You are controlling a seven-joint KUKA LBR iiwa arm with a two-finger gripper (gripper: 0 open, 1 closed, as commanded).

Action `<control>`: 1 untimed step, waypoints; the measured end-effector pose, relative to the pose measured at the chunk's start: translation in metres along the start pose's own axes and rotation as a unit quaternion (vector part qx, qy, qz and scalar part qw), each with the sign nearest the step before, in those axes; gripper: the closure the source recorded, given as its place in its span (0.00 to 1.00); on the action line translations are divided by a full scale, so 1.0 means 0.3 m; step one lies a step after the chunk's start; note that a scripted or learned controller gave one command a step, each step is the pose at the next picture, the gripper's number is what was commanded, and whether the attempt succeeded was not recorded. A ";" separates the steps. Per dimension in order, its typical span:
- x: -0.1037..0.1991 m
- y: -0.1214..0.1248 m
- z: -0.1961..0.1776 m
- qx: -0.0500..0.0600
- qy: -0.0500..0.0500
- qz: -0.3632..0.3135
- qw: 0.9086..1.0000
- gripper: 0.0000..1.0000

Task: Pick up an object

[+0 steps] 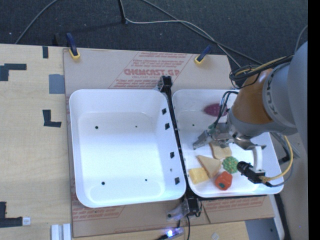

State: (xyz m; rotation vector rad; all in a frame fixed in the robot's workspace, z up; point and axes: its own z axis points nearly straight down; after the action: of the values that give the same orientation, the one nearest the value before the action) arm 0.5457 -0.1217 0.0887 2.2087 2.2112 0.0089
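The right bin (192, 100) holds several small items: a purple piece (212, 109) near the back, a yellow wedge (198, 175), a tan wedge (210, 164), another tan piece (220, 151), a green broccoli-like piece (230, 164) and a red piece (223, 181) at the front. My gripper (205, 138) hangs low over the middle of this bin, just behind the tan pieces and in front of the purple piece. Nothing is visibly held in it. The arm's orange band (251, 105) and grey wrist hide the bin's right side.
The left bin (80, 104) lies beside the right one, parted by a black divider rail (172, 129). A black connector with a yellow cable (250, 171) trails over the right bin's front corner. Both bins rest on a cardboard sheet (145, 71) held by clamps.
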 end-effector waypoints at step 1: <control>-0.003 0.003 -0.034 0.001 -0.001 0.000 1.000 1.00</control>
State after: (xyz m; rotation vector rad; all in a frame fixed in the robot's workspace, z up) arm 0.5466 -0.1227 0.0991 2.2091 2.2107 0.0063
